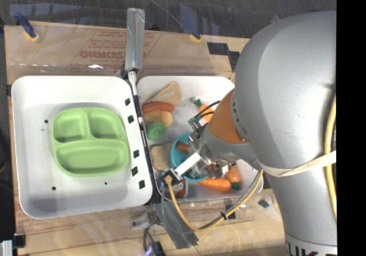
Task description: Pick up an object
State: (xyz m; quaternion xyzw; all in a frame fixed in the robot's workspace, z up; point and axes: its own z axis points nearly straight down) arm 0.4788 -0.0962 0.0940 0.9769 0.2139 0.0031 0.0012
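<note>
The right bin point(189, 82) holds several toy foods. Among them are a tan bread wedge point(169, 93), a red sausage point(157, 107), a yellow piece point(162, 119), a green ball point(154, 130), a brown slice point(160, 158) and an orange carrot point(217, 184). A blue bowl point(184, 142) sits near the bin's middle with a small red-orange piece point(182, 147) in it. My gripper point(198, 159) is low over the bowl's near side, mostly hidden by the wrist. I see nothing held in it.
The left bin point(34, 152) holds a green divided plate point(90, 140). The big grey arm covers the right bin's right half. A small orange and green piece point(200, 104) lies at the bin's back, by the arm. A red piece point(180, 189) lies at the front wall.
</note>
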